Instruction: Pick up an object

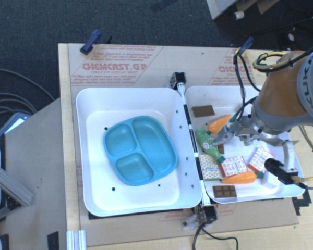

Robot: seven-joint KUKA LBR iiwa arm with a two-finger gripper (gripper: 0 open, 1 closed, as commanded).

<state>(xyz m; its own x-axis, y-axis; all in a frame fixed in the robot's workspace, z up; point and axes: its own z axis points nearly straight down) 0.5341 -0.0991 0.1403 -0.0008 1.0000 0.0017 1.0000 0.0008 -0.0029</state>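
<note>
- My wrist band (284,90) looks like smooth, matt orange plastic.
- The blue plate (140,150) is smooth plastic.
- Both bins (88,139) are glossy white plastic.

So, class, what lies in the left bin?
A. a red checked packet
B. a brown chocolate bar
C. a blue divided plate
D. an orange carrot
C: the blue divided plate lies alone in the left bin, while the carrot and the other small things lie in the right bin.
</note>
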